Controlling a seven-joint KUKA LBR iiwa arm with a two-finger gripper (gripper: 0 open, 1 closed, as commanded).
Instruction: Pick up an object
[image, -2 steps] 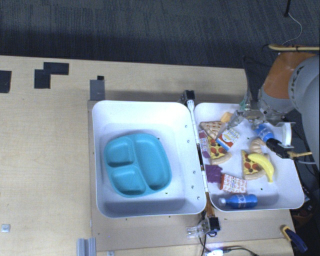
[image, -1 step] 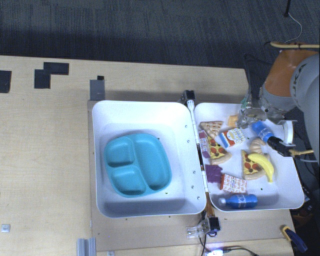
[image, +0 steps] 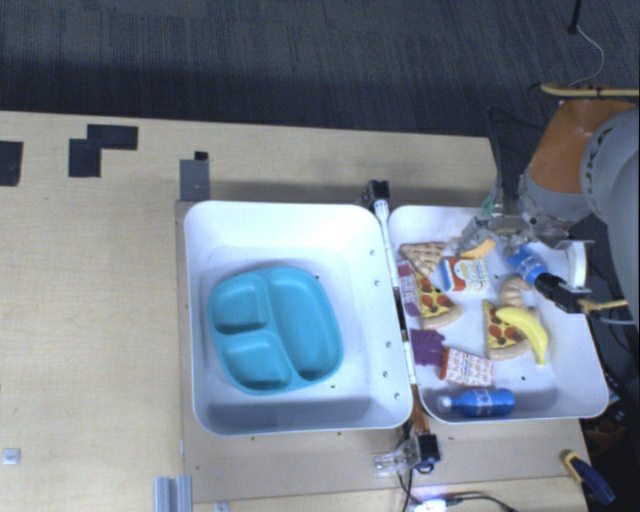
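The gripper (image: 497, 226) hangs over the right bin's (image: 585, 400) far edge — whether anything is grasped I cannot tell. Toy food crowds that bin: a banana (image: 530, 330) mid-right, a blue bottle (image: 482, 402) against the near wall. The left bin (image: 200, 400) holds a teal tray (image: 275, 328).

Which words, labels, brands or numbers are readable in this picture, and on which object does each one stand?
No text can be read here.
Small carton in the right bin: red and white print, too blurred to read.
Red-and-white packet: pattern or print, too small to read.
Blue bottle: no label readable.
Blue divided plate in the left bin: plain, no marking visible.
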